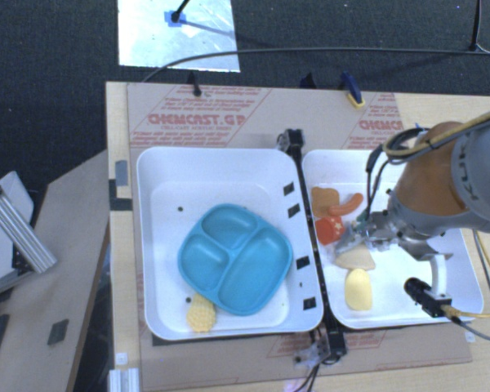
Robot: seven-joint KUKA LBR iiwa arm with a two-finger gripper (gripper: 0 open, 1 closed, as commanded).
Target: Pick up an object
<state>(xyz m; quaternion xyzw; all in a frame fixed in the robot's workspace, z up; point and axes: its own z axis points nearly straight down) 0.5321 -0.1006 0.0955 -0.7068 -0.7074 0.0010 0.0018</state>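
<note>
Metal parts of the pincer [361,237] are seen low in the right bin [465,288], reached in from three o'clock by the grey arm [465,186] with its orange band. Whether anything is gripped cannot be told from this slant.

Just beside the pincer, a cluster of small food toys is gathered toward the bin's nine o'clock wall: a red piece [328,229] at nine o'clock of the pincer, an orange piece [325,197] and an orange-red stick [347,204] at about eleven o'clock, a pale beige piece [356,259] right below at six o'clock, and a pale yellow piece [358,289] further toward six o'clock. Any of these could serve as the object to be picked up; the beige piece lies nearest and is judged the likely target, hence the low pose over it.

In the left bin [159,243] a blue divided plate [234,257] lies near the middle, with a yellow corn-like toy [201,314] touching its seven o'clock edge. Both bins rest on a brown board [229,113] laid over the surface.

Room is tight at nine o'clock, where the toys crowd near the shared wall and its black clips [298,211]. Open floor of the right bin is left toward four and five o'clock, though a black fitting [425,296] on the arm hangs there. A straight lift is judged the clearest way out.
</note>
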